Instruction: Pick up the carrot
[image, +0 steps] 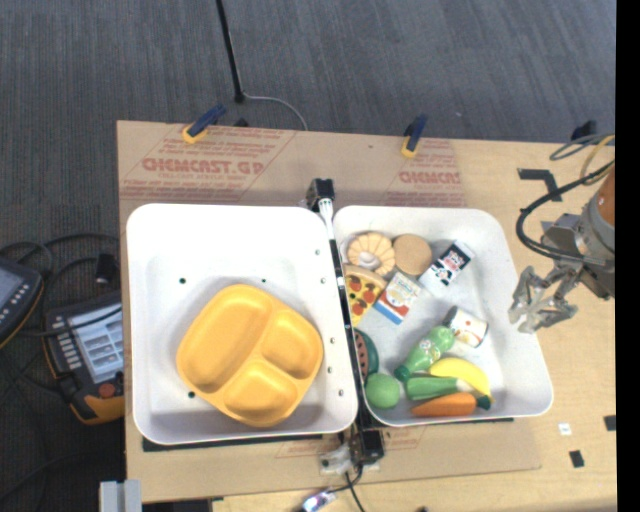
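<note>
The orange carrot (445, 405) lies along the front wall of the right bin (520, 345), under a yellow banana (460, 375) and a green vegetable (440, 387). My gripper (541, 303) hangs just outside the right bin's right wall, well to the right of and behind the carrot. Its fingers point down with a gap between them and nothing in it.
The right bin also holds a green ball (382, 390), a pizza slice (364, 289), a cookie (411, 252), a shell-shaped pastry (367, 250), small cartons (447, 265) and a white can (467, 327). A yellow divided plate (250, 352) lies in the left bin (160, 260).
</note>
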